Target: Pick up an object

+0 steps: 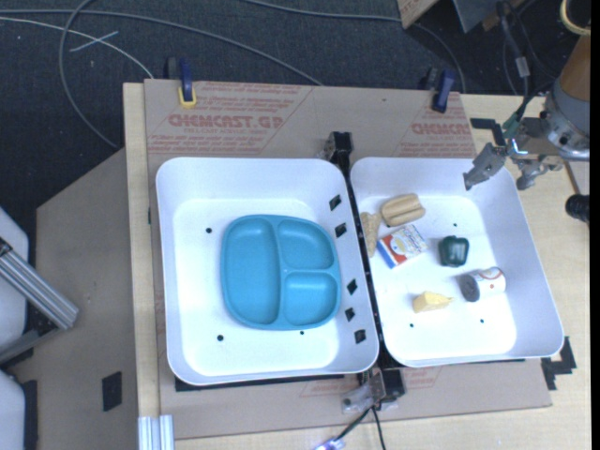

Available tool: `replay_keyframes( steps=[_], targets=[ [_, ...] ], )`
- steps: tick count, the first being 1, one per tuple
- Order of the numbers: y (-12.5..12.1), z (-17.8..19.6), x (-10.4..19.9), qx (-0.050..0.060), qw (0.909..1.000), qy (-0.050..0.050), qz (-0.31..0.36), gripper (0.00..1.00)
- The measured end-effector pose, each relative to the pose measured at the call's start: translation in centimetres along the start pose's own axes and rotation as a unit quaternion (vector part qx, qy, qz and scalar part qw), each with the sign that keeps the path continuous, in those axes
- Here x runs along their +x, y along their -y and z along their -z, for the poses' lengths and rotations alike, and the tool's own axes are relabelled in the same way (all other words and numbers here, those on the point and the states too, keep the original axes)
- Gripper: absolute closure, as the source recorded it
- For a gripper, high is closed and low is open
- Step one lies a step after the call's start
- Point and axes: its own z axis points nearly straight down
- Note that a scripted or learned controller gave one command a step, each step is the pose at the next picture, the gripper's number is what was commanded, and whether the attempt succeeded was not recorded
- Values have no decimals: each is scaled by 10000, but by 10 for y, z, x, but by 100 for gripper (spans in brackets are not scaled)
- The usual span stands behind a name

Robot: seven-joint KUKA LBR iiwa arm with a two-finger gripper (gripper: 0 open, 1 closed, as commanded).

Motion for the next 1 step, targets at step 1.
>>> replay_keyframes(
  steps=[1],
  targets=[
    [4, -43, 5, 17, 10000, -6, 1, 0]
  ],
)
